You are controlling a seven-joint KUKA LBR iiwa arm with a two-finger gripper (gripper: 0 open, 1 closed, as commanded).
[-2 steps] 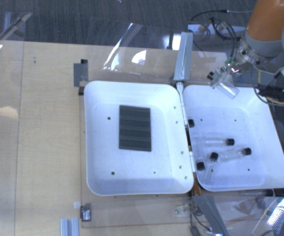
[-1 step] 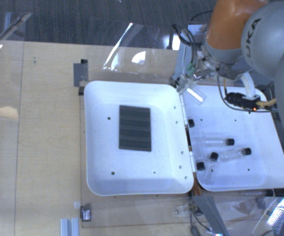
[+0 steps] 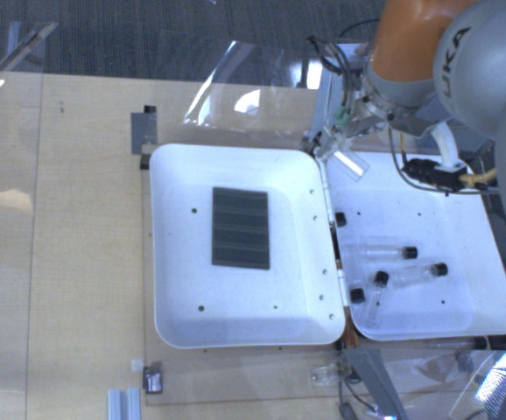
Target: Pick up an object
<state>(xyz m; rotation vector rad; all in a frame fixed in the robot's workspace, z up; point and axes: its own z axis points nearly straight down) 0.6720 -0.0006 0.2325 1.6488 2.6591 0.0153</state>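
Wooden bench point(image 3: 60, 234), clear vials point(image 3: 393, 254) in right bin point(image 3: 489, 313), well apart from gripper point(image 3: 327, 143), seemingly at bin's far corner.

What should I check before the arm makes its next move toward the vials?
1. Targets in the right bin: three clear vials with black caps. Ok.
2. Vials apart from each other: two lie close together near the front. Cannot tell.
3. Gripper over a vial: it sits at the bin's far left corner. Not ok.
4. Something held: cannot tell.
5. Left bin holds a dark ribbed block, away from the arm. Ok.
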